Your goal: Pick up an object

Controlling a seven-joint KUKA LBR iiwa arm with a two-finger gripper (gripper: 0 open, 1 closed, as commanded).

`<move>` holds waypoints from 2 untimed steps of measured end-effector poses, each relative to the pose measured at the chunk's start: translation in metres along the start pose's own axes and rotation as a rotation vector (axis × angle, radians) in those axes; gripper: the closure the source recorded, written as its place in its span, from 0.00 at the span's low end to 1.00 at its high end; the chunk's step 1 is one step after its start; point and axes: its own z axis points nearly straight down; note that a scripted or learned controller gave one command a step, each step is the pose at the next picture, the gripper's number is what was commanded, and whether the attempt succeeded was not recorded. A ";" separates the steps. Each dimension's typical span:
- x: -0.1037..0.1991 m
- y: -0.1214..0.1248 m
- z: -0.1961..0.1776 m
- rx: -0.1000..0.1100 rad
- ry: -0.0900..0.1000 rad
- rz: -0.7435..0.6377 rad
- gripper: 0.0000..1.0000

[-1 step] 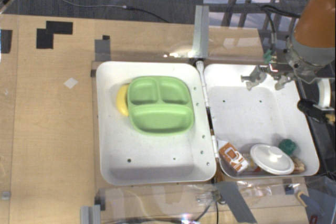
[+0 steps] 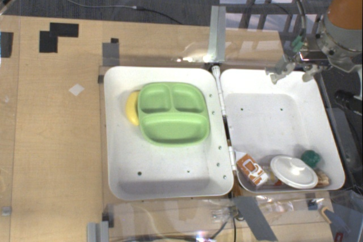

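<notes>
A grey arm with an orange band reaches in from the right, its gripper (image 2: 292, 72) hovering over the far right corner of the right bin (image 2: 272, 116); nothing is seen between its fingers, and whether they are spread or pressed together cannot be told from this angle. The objects on offer in that bin lie well apart from it, crowded along the near edge: an orange-and-white packet (image 2: 251, 170) at the left, a white lid (image 2: 293, 172) beside it, and a small dark green object (image 2: 310, 157) just to the lid's right, with a brownish item peeking out under the lid's rim. In the left bin (image 2: 164, 178), a green divided plate (image 2: 172, 112) sits upright toward the far side, partly covering a yellow object (image 2: 132, 108) at its left edge. Both bins rest side by side on a wooden bench (image 2: 51, 144).
</notes>
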 end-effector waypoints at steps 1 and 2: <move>0.000 0.002 -0.011 -0.005 0.000 -0.003 1.00; 0.039 -0.047 0.137 0.004 0.001 -0.040 1.00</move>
